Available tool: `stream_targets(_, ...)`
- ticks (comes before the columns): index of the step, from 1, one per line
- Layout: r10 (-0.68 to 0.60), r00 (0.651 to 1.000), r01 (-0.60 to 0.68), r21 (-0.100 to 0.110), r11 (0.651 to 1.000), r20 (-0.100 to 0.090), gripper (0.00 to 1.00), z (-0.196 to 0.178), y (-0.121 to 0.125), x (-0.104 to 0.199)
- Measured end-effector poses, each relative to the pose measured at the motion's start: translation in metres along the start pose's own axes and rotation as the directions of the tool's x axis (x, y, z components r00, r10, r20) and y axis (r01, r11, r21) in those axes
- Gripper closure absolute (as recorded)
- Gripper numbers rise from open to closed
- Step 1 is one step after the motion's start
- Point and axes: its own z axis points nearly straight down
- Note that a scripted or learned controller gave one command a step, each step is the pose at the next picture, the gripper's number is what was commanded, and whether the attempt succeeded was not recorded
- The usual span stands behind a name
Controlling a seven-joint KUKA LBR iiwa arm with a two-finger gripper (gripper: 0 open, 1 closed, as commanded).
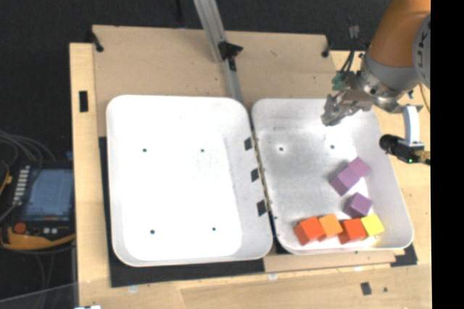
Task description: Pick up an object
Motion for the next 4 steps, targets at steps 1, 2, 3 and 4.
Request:
stream_targets(1,-0.004,1.0,0.004,0.005,1.0,-0.002,1.0,-0.009,0.001,0.0)
stream_targets(2,-0.007,1.0,0.007,0.004,1.0,-0.003,1.0,-0.021,-0.017,0.045)
stream_targets(3,-0.008,1.0,0.008,0.006,1.0,-0.004,1.0,-0.03,-0.035,0.101)
stream_targets(4,-0.009,1.0,0.009,0.007,1.0,-0.005,1.0,-0.039,-0.055,0.154)
